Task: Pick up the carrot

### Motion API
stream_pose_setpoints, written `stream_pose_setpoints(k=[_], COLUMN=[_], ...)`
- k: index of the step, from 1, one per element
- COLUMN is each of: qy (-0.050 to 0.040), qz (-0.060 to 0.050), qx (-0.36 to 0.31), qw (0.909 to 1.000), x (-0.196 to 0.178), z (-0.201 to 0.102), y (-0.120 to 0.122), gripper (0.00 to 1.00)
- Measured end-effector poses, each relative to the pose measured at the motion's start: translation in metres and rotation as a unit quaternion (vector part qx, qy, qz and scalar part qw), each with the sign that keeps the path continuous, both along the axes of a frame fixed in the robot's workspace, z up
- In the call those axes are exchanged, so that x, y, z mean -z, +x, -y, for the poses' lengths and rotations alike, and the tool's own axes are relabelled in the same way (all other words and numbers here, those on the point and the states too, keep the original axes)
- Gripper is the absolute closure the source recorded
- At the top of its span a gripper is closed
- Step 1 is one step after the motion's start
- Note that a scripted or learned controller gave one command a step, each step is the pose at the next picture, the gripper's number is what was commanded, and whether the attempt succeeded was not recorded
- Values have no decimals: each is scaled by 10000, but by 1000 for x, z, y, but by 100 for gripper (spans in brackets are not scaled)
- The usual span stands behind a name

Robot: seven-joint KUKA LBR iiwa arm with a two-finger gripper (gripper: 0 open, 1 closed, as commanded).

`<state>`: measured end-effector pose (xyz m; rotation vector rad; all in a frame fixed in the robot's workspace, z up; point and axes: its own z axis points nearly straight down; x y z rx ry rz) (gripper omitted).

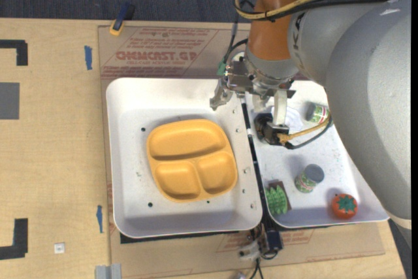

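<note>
An orange-red rounded thing with a green leafy top (344, 204), the nearest match to a carrot, lies in the front right corner of the right bin (339, 153). My gripper (253, 98) hangs over the back of the divide between the two bins, far from that thing and with nothing seen in it. The grey arm with its orange band covers the back part of the right bin.
A yellow divided plate (191, 157) fills the middle of the left bin (124, 140). The right bin also holds a green blocky item (277, 198), a small can with a grey-blue lid (309, 178) and a green-and-white can (317, 114) near the arm.
</note>
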<state>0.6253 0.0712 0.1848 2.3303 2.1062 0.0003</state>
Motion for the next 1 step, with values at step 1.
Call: stream_pose_setpoints(k=[1], qy=[-39], qz=[75], qx=[-915], qw=[9958], x=[27], z=[-11], y=[10], gripper=[0])
